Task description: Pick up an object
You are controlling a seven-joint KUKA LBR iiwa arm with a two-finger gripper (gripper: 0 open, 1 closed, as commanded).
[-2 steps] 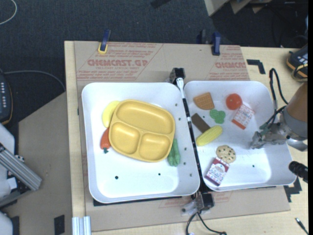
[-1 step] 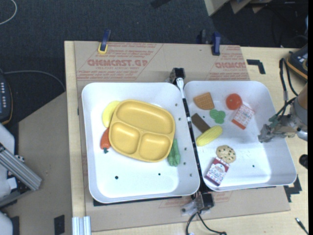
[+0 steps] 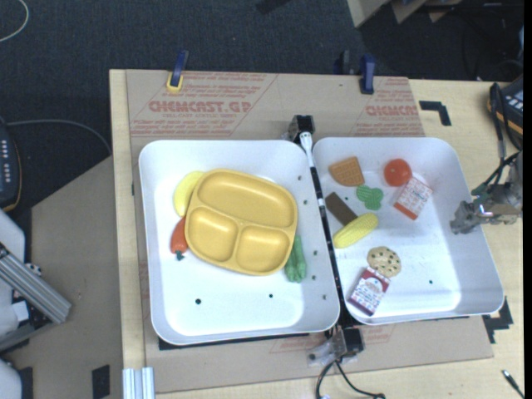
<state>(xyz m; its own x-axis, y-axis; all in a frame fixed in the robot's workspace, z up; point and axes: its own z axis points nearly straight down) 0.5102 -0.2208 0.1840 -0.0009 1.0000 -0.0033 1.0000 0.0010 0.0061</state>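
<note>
Presently, in right bin [image 3: 478,260]: red ball [image 3: 397,172] and red-white packet [image 3: 412,198] nearest right rim, cookie [image 3: 383,261] and yellow corn [image 3: 355,230] further in. Gripper [image 3: 467,218] at right rim, level with packet, all items lying leftward; finger state cannot be told.

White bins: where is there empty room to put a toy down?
Left bin: bare floor along its near edge, below the yellow tray. Right bin: bare patch in the near-right part, right of the cookie and below the red-and-white packet. It is crowded in the right bin's far-left part, around the corn.
</note>
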